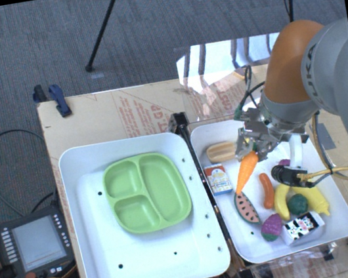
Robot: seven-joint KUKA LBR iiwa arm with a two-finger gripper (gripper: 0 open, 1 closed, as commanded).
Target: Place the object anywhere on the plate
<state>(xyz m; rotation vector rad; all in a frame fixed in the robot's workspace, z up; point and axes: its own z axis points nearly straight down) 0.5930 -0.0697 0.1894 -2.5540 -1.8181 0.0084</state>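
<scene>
arm (312,71) low over right side

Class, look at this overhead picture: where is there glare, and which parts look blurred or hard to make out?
Camera view: strong glare on the clear panel behind the right bin; the green plate is evenly lit and sharp; the arm's orange band looks soft; the gripper is dark and cluttered above the toy carrot.

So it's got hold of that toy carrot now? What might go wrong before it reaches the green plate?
The gripper pinches only the top end of the carrot, which hangs slanted over the right bin, so it may slip out on the way.

The carrot's tip hangs close to the small red carton and the watermelon slice, and a low swing might knock them.

The green plate lies in the left bin, so a low carry could clip the rims between.
</scene>
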